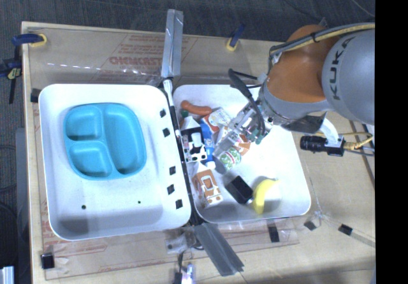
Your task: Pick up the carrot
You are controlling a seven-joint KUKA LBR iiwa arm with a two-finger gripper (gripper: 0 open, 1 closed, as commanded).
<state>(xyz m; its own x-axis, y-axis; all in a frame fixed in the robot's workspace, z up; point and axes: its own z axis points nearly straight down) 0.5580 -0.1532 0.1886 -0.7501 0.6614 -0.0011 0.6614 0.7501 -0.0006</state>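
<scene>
While the end effector [239, 131] hovers over clutter, grip unreadable, the carrot [195, 109] lies partly hidden.

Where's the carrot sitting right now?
The carrot lies in the right bin, at its far left corner near the divider between the bins, just left of the gripper and beyond the pile of packets.

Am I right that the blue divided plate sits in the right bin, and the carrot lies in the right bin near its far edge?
Not quite. The camera view shows the blue divided plate in the left bin, not the right one. The rest holds: the carrot lies in the right bin near its far edge.
</scene>
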